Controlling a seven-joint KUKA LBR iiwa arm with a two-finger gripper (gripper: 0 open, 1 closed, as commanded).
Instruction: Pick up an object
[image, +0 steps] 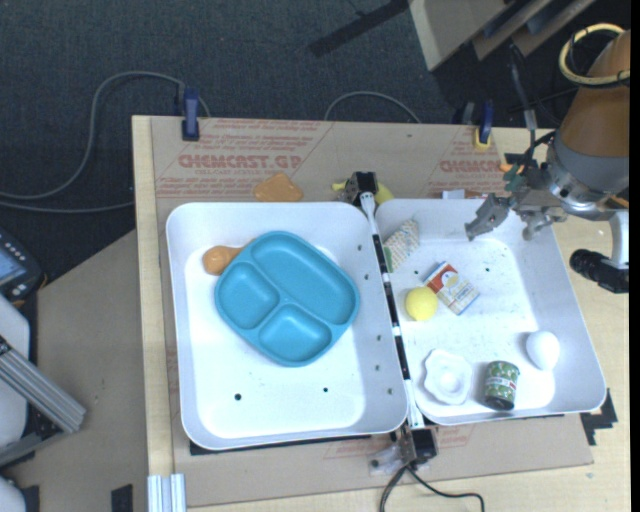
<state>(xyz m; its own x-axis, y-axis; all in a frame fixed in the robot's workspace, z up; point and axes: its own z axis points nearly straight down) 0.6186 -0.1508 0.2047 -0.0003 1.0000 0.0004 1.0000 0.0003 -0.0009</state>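
My gripper (510, 219) hangs over the back edge of the right bin (560, 300), its two fingers spread apart with nothing between them. Below it in that bin lie a red and white carton (452, 287), a yellow ball (421, 304), a striped wrapped item (402, 242), a white egg-shaped thing (543, 349), a green can (501, 384) and a white fried-egg toy (446, 377). The left bin (200, 380) holds a blue divided plate (286, 297) and an orange lump (218, 260) beside it.
The arm with its orange band (598, 110) comes in from the upper right. A yellow and black clamp (362, 186) sits at the back where the bins meet. An orange piece (277, 188) lies on the board behind the left bin.
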